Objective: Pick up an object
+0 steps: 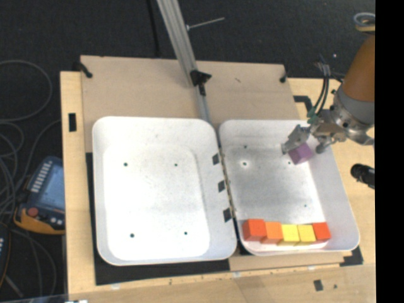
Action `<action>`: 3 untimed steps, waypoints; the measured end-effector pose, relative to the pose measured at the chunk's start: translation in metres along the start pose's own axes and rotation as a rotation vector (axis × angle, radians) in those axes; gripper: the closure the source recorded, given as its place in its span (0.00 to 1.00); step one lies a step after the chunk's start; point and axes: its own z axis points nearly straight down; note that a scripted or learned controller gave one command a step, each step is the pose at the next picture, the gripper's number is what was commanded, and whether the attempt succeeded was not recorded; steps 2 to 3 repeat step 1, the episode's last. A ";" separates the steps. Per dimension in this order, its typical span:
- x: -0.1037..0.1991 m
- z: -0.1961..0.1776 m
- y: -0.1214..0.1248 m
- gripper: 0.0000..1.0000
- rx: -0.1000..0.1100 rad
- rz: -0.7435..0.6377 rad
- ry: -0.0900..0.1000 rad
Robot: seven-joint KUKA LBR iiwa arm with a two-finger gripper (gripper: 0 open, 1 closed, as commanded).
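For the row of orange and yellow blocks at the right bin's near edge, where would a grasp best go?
Probably the leftmost orange block, from above. It ends the row of orange and yellow blocks, so its left face is free, while the right white bin wall hugs the row's near side. Pinch its left face and top edge; neighbours block the other side.

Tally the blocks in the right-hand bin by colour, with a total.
Orange blocks: 3
Yellow blocks: 2
Purple block, at the gripper: 1
Total: 6
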 end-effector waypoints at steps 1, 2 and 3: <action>-0.038 0.056 -0.059 0.00 0.008 0.006 0.000; -0.038 0.056 -0.059 0.00 0.008 0.006 0.000; -0.038 0.056 -0.059 0.00 0.008 0.006 0.000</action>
